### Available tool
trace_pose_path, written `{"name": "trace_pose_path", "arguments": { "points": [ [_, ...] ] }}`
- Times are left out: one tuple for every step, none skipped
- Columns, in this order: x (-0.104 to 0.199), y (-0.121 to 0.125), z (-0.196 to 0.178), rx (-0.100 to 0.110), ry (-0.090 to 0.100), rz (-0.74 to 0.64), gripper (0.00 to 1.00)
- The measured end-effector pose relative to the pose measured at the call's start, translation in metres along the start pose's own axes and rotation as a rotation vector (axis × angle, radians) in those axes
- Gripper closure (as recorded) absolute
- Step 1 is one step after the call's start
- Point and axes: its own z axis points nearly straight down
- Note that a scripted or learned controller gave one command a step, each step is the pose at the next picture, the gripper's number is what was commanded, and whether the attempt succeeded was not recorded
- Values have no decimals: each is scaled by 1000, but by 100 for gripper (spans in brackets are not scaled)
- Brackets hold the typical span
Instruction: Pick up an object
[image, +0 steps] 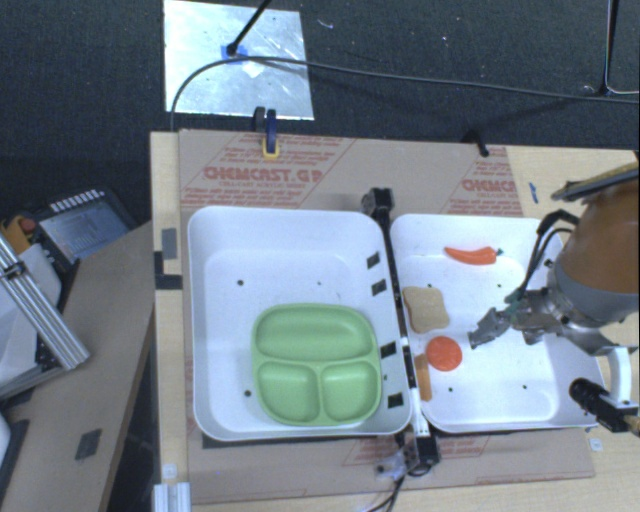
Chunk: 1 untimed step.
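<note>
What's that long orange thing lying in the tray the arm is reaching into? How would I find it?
Look at the right-hand white bin, the one without the green plate. Near its far edge lies the toy chili pepper, apart from the other pieces. It is long, thin and orange-red with a green stem, unlike the round tomato and tan bread slice nearer the divider.

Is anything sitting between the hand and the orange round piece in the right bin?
Nothing visible. The hand hangs over the right bin, just right of the orange round piece, with bare white floor between them. The tan slice lies up-left, off that line.
</note>
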Motion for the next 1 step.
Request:
{"name": "trace_pose_path", "arguments": {
  "points": [
    [0, 3, -5, -11, -2, -3, 0]
  ]
}}
